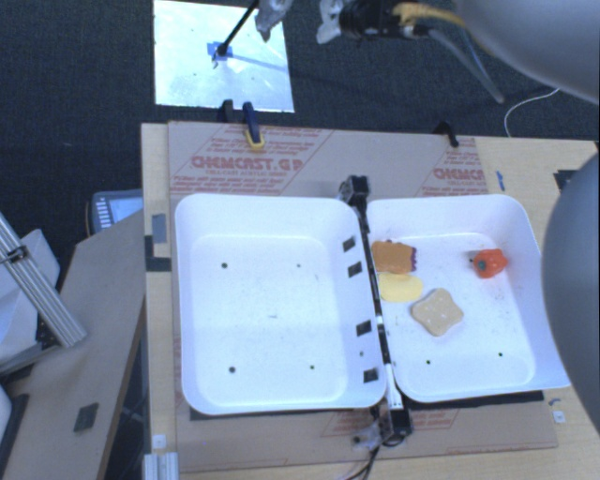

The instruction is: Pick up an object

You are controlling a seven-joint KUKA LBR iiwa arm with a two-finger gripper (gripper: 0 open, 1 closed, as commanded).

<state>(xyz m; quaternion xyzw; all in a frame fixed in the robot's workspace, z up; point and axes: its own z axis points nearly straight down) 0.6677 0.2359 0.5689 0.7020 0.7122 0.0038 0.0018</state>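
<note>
The right white bin (511, 366) holds several small items. An orange-brown toast-like piece (392, 256) lies at its left wall, with a flat yellow piece (400, 288) just below it. A beige bread slice (437, 311) sits nearer the middle. A red-orange round item (487, 262) rests toward the right side. My gripper (298, 23) hangs high at the top edge of the view, well beyond the bins, over the dark floor. Its two pale fingers (269, 19) stand apart, open, with nothing between them.
The left white bin (262, 300) lies beside the right one, joined at a black-clipped divider (361, 281). A shiny metal sheet (223, 56) lies on the floor beyond the bench. A yellow clamp (253, 139) grips the back edge. The grey arm (572, 272) crowds the right side.
</note>
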